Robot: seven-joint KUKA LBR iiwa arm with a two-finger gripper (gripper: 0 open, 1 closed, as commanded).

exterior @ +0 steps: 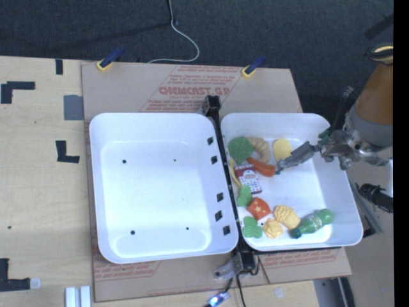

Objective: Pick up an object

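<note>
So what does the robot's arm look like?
The arm is chunky and rounded, with an orange band above a grey wrist. Past the wrist comes a block of grey and black metal parts, and the gripper sticks out from it as a thin dark finger. A black cable runs beside the arm.

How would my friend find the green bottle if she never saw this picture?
Look in the right white bin, the one full of toy food. Go to its near right corner. The green bottle lies there on its side beside a yellow lumpy toy, the only bottle shape in the bin.
</note>
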